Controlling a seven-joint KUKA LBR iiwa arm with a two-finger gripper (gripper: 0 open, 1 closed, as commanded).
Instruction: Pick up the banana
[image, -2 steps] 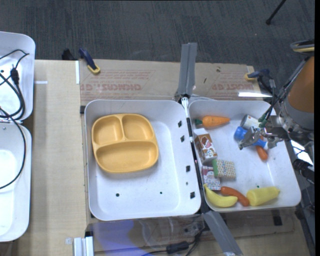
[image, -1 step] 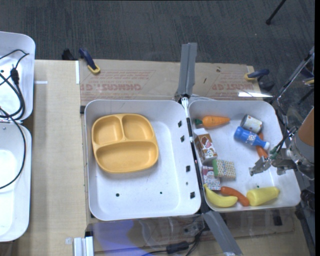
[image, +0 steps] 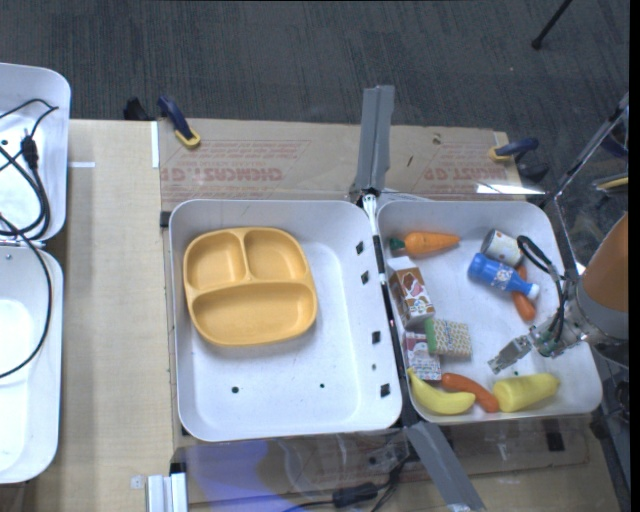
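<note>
The curved yellow plastic banana (image: 440, 396) lies at the front edge of the right white bin (image: 455, 217), touching a small orange carrot-shaped toy (image: 470, 389), with a yellow lemon-like piece (image: 523, 391) just beyond. The metal pincer (image: 520, 348) hovers above that piece; whether it is spread cannot be told. The brown cardboard sheet (image: 270, 160) on the bench shows red mirrored lettering, unreadable.
</note>
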